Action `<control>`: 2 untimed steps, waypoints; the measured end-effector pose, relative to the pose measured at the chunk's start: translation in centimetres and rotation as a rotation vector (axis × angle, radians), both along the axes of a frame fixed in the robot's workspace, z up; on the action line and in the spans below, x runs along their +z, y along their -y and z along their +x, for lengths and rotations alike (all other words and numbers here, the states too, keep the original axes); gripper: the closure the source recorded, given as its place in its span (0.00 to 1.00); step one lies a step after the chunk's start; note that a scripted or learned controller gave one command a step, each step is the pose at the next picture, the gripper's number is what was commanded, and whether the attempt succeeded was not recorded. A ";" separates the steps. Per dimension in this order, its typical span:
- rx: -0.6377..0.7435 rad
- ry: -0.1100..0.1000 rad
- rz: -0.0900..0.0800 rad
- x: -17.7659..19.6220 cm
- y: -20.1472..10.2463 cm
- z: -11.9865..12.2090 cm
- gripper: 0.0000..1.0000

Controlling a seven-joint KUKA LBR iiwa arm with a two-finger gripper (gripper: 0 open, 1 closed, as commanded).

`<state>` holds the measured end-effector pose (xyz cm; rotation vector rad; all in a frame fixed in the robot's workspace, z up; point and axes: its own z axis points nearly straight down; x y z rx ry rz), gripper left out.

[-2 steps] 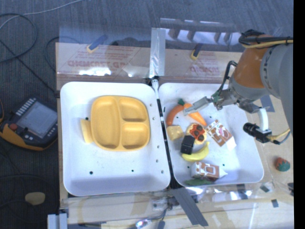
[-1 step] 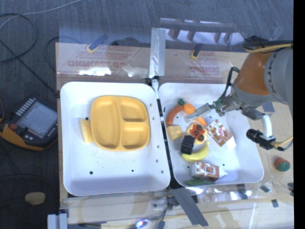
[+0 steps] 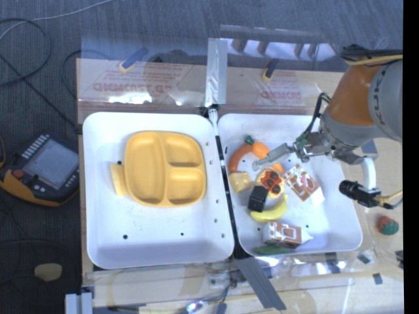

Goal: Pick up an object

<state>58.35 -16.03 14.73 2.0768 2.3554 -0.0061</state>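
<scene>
The right bin (image 3: 340,231) holds a heap of toy food. An orange carrot (image 3: 241,156) lies at its upper left, with a yellow banana (image 3: 273,212) and a black block (image 3: 258,198) lower down. A red and white carton (image 3: 302,183) lies in the middle, and a brown and white box (image 3: 283,233) sits near the front rim. My gripper (image 3: 270,159) reaches in from the right, low over the heap. Its tip is just right of the carrot and above a red spotted piece (image 3: 270,180). I see nothing held in it.
A yellow divided plate (image 3: 163,167) lies in the left bin (image 3: 105,241). A handheld control unit (image 3: 42,169) rests on the floor at far left. A small red and green toy (image 3: 388,225) sits on the bench right of the bins. Cables cross the floor behind.
</scene>
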 end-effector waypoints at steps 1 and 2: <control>-0.077 -0.002 0.000 -6.4 -4.2 3.4 1.00; -0.219 -0.002 0.003 -4.6 -4.5 3.1 1.00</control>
